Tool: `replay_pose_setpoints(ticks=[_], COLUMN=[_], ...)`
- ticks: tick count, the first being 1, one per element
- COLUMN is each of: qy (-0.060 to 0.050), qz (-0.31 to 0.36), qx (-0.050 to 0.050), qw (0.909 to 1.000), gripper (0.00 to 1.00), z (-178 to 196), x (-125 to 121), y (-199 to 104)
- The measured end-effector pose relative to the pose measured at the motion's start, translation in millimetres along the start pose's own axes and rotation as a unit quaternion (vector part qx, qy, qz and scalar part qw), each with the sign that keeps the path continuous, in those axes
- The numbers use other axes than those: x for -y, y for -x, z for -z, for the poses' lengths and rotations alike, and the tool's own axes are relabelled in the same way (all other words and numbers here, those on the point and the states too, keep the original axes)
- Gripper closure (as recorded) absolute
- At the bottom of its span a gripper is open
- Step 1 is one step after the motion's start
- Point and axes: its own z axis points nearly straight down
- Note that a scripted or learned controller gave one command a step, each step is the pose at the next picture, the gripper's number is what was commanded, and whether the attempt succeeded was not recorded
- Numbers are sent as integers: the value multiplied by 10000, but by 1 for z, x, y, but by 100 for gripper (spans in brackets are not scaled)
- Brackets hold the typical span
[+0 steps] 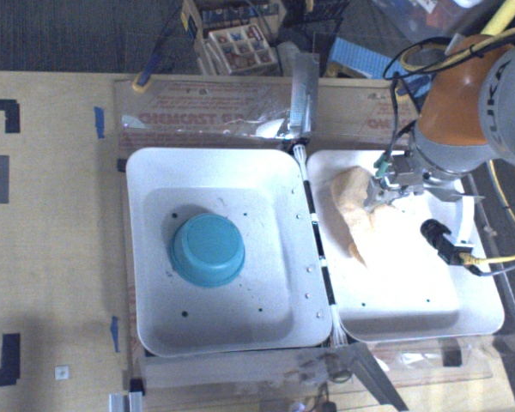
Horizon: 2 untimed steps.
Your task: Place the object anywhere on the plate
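obj: pale tan, floppy-looking thing (354, 213) in the right bin (412, 303), upper-left part of that bin, centre-right of frame. Looks like cloth or soft plastic, can't say which.
plate: teal round dish (208, 249) in the left bin (154, 187), looks upside-down or bowl-like, hard to tell. Well apart from obj, bin walls between them.
gripper: (379, 191) at upper right of frame, tip right at the obj's right edge. Claw state: can't tell, wrist housing blocks it.
grasp: no proof it has the obj; nothing visible between fingers.
risk 1: soft obj, pinch on an edge probably slips or drags instead of lifting.
risk 2: if lifted, dangling tail may snag the divider rims mid-frame during carry.
risk 3: plate top looks domed, so limp obj could slide off or land half on bin floor.
hidden: fingertips, contact pt, obj part under the wrist.
cut off: arm past right frame edge.
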Motion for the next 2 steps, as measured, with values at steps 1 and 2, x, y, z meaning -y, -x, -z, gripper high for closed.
replay_pose_setpoints(ticks=[1,2], qy=[15,2], qz=[6,1999], qx=[3,-8], qw=[10000,9798], gripper=[100,100], z=[40,35], x=[-1,12], y=[0,-55])
